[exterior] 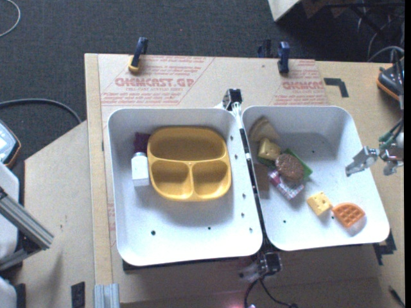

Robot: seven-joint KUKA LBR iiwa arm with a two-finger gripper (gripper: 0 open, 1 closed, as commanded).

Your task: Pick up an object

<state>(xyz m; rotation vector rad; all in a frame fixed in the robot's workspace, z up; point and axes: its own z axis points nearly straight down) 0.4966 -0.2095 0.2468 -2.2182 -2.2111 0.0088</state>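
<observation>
Here, two white bins are sitting side by side on the surface [96, 172], a board printed with pale red lettering. The lettering is reading partly as "GHEMCAST" on the left sheet; the smaller lines beneath it are too blurred to read, and the right sheet is carrying similar print.

The left bin [122, 230] is holding three things: one yellow tray [189, 162] with three compartments, one small white bottle [140, 169] touching the tray's left edge, and one dark purple item [141, 140] just behind the bottle.

The right bin [334, 236] is holding a loose group of toy foods near its left wall and front. Counted, they are: one tan bread slice [262, 130] at the back, one yellow cheese block [269, 150] just in front of it, one brown round patty [289, 166] lying on a green leaf [302, 166], one pink-and-white wrapped piece [284, 186] touching the patty's front, one yellow holed cheese cube [319, 203], and one orange waffle [349, 214] just beside that cube.

Two blue clamps [137, 53] [283, 56] are gripping the board's far edge.

The hand [365, 161] is hanging over the right bin's right wall, well apart from the foods, with nothing between its fingers; how far they are spread cannot be told.
</observation>
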